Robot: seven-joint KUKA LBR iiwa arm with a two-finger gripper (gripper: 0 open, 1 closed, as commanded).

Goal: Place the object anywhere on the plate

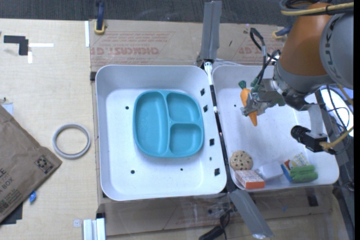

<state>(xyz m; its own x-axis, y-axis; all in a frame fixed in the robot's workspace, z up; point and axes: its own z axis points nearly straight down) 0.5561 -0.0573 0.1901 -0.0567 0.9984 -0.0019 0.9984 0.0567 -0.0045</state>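
The tool (252,105) hangs over the upper left part of the right bin (281,137), and an orange toy carrot (248,103) with a green top sits between its fingers, which close on it; the carrot's tip points down and appears to be off the bin floor, though the slant of the view makes that hard to confirm. The step in hand looks like the carry: the object is gripped and lifted, and the placing is not yet done.

The blue divided plate (167,122) lies in the middle of the left bin (112,137), well apart from the tool, with the two bins' adjoining walls between them. The next move calls for enough height to clear those walls, a sweep leftward until the carrot is over any of the plate's compartments, then a descent and release.

A cookie (241,160), a small orange box (250,179) and a green item (304,173) rest near the front of the right bin, out of the path.
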